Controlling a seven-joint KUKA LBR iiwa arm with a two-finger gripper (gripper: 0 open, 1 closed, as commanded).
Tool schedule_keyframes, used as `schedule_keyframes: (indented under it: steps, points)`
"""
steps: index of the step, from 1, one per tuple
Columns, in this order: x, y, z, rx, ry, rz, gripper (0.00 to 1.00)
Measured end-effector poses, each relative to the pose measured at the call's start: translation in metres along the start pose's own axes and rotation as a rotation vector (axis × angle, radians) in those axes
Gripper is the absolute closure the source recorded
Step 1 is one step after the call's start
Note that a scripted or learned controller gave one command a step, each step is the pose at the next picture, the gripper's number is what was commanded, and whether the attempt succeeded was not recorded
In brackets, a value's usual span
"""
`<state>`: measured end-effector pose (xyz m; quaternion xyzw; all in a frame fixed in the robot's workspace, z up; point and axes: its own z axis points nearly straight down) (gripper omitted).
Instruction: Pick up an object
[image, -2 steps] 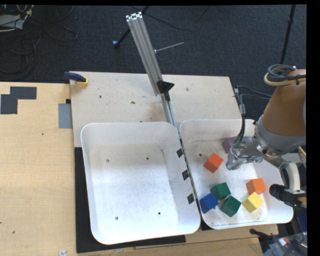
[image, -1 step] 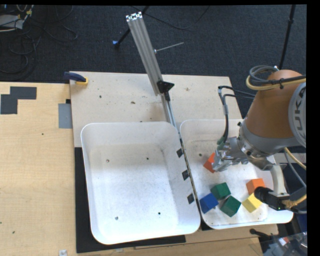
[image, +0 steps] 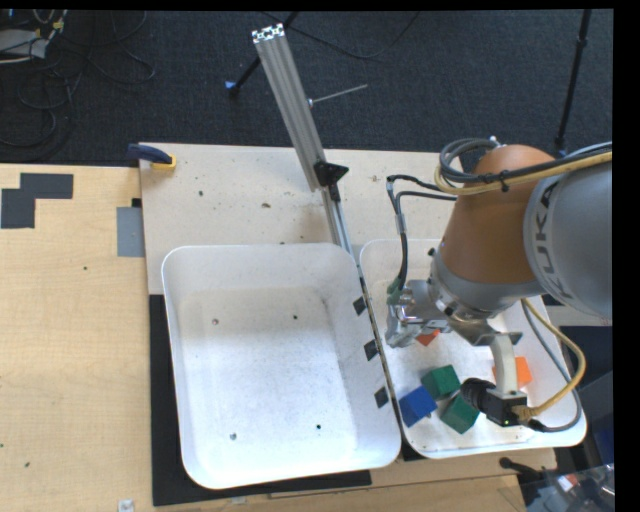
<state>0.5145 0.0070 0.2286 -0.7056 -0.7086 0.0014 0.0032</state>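
Hand (image: 408, 322) low in right bin (image: 560, 435), grip state unclear, blue block (image: 418, 405) just below.

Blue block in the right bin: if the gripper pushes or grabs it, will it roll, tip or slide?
The blue block looks cube-shaped with flat faces, so it probably slides rather than rolls. It seems rigid and small, likely light. It sits near the bin's left wall and close to a green block, so a push may jam it against either.

Three blocks (image: 437, 396) lie in the right bin (image: 560, 432), near its front.
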Motion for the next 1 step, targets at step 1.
schedule_keyframes:
  steps: [1]
  points:
    - [0.0481, 0.0003, 0.0089, 0.001, -0.001, 0.001, 1.0]
